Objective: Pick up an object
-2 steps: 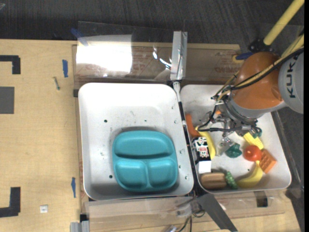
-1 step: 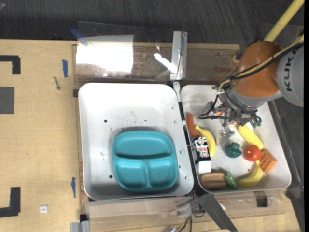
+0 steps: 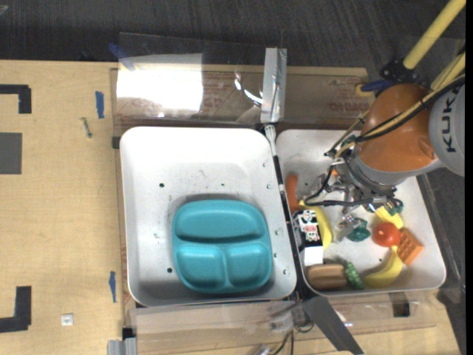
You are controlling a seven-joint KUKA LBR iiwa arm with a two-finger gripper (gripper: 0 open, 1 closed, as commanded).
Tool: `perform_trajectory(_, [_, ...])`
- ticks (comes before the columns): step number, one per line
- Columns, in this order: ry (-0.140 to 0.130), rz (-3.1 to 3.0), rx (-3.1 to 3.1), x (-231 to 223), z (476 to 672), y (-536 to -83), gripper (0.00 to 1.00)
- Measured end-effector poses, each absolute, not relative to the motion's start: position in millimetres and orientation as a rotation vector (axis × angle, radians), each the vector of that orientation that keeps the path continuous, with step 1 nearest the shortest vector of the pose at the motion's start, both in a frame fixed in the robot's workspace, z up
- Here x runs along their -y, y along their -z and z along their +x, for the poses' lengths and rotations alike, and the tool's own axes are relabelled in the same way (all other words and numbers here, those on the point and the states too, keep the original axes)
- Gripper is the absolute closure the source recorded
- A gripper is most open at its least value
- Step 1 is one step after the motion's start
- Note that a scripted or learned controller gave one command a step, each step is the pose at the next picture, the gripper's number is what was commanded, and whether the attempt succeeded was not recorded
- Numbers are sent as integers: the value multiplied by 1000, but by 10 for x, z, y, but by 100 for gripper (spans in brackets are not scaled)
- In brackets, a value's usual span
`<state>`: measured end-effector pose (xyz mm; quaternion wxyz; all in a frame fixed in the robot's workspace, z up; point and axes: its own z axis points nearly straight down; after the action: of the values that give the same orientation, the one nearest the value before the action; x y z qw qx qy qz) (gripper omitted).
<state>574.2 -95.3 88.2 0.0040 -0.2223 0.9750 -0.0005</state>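
Observation:
The right bin (image 3: 310, 148) holds a jumble of small toys. Among them are a red-orange round piece (image 3: 385, 234), an orange block (image 3: 410, 247), a yellow banana shape (image 3: 385, 272), a brown roll (image 3: 326, 274), a teal piece (image 3: 358, 232), a black-and-white carton with yellow (image 3: 310, 226) and an orange stick (image 3: 292, 190) by the bin's left wall. My gripper (image 3: 353, 214) hangs low over the middle of this bin, under the orange wrist band (image 3: 395, 133), just left of the red-orange piece and above the teal one. Cables and the wrist hide its tips.
A teal divided tray (image 3: 221, 244) lies in the left bin (image 3: 148, 168), toward its front. A clear plastic sheet and a metal divider (image 3: 273, 83) stand behind the bins. Yellow rods (image 3: 437, 22) cross the upper right corner.

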Motion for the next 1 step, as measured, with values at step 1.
perform_trajectory(1, [2,-775,-3033,1050,6107,-881,0])
